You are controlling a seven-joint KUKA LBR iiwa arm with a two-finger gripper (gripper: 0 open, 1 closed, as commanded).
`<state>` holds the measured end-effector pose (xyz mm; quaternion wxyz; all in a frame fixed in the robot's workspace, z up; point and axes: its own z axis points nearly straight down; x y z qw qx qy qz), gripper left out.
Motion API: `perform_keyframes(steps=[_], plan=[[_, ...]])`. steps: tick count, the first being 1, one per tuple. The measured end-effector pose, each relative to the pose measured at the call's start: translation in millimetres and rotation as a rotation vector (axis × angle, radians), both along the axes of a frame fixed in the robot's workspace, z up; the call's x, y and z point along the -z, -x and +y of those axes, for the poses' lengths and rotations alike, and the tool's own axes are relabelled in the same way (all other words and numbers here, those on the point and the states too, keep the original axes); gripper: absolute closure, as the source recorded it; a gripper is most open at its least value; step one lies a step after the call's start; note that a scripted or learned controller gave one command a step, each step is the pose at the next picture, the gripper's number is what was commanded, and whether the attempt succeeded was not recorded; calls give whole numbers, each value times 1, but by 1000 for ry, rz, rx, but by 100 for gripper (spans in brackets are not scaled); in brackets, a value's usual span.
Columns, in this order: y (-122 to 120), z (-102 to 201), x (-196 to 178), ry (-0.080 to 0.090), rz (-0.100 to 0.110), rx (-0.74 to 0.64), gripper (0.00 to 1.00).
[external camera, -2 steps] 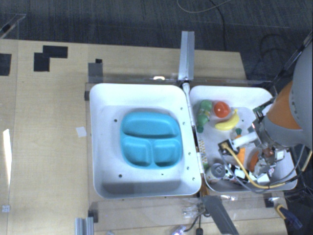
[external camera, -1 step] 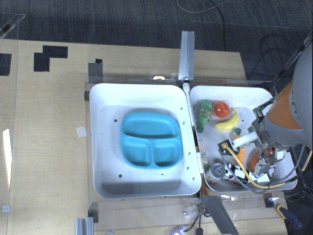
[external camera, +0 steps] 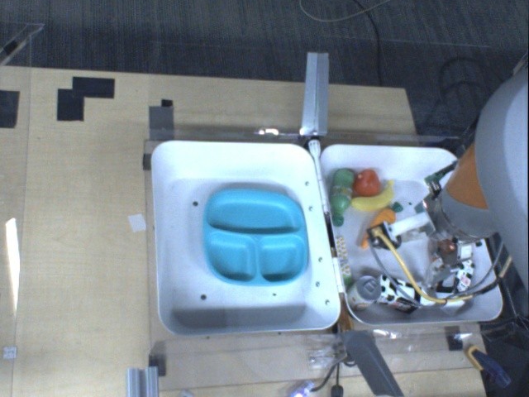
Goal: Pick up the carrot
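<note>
The carrot is a small orange piece lying in the right bin, just below a yellow banana. My gripper hangs over the right half of that bin, to the right of the carrot and a little nearer the camera. It is apart from the carrot. Cables and the wrist hide its tip.
A green pepper and a red tomato lie at the bin's far left. A black-and-white toy and a grey round item sit near the front wall. A yellow cable loops across the bin. The left bin holds a blue divided plate.
</note>
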<state>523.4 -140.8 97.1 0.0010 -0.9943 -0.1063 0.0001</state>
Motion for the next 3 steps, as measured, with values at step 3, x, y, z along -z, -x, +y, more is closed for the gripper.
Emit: perform_keyframes(steps=[3], plan=[[36, 6, -36, 0, 3, -193, 0]])
